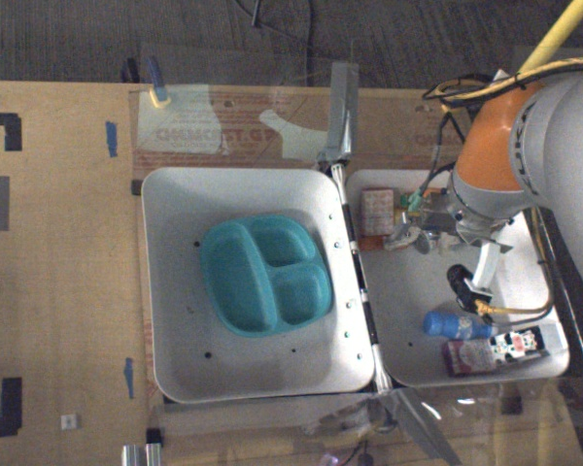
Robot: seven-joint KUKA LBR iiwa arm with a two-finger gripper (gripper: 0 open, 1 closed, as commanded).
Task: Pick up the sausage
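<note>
A reddish-brown, blocky piece [376, 212] that may be the sausage lies in the back left corner of the right bin [418, 289]. My gripper [406, 237] hangs low over the bin, just right of and slightly in front of that piece, very close to it. Nothing can be seen held in it. A dark maroon packet [469, 357] at the bin's front could also be sausage; I cannot tell which one it is.
A teal divided plate [267, 275] sits in the left bin [175, 212]. In the right bin's front right are a blue bottle [455, 325] and a small white, black and red item [521, 343]. The grey arm with its orange band [496, 144] covers the bin's back right.
</note>
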